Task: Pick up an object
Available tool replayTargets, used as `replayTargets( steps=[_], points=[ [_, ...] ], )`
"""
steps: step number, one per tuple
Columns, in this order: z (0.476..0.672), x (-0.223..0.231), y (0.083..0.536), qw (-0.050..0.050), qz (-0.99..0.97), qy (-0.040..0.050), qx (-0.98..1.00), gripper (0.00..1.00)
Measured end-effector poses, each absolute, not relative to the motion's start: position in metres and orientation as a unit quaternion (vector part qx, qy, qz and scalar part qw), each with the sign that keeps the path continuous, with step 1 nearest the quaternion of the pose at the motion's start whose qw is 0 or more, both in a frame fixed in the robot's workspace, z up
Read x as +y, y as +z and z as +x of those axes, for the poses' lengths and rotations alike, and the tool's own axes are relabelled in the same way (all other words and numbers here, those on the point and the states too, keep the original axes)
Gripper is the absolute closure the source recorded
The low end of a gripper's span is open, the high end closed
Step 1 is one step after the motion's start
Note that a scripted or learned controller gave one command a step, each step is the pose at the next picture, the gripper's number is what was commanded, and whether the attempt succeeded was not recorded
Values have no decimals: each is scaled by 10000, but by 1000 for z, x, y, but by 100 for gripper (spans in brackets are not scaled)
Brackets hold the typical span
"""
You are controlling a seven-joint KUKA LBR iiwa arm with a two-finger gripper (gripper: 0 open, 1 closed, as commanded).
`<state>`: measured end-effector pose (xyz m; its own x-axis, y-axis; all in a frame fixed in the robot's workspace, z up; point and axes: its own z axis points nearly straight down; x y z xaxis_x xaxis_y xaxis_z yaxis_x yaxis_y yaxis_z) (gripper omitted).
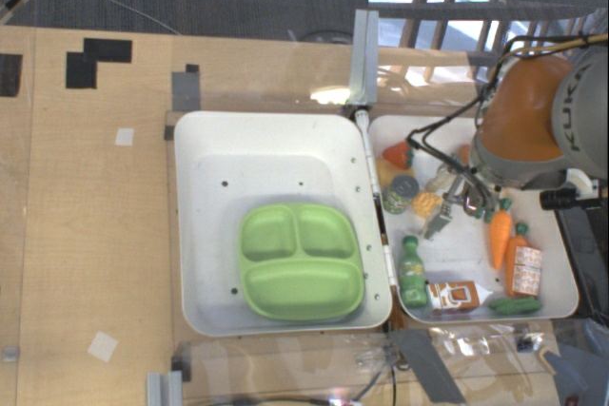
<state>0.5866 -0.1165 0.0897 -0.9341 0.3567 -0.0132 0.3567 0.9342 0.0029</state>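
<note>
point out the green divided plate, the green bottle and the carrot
green divided plate (302, 261): camera view, on the ridge between its compartments
green bottle (411, 273): camera view, on its body
carrot (500, 241): camera view, on its orange middle

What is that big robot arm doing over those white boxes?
The robot arm is reaching into the right bin, which holds toy food. Its gripper hangs above a bare patch in the middle, with a small can and something yellow beside it. A green bottle, a carrot and little cartons lie around. It holds nothing yet. The left bin has a green divided plate in it.
</note>
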Motion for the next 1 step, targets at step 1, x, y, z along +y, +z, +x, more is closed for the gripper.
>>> replayTargets(
  steps=[1],
  points=[
    [565, -85, 90, 79, 1692, 6, 9856, 0]
  ],
)
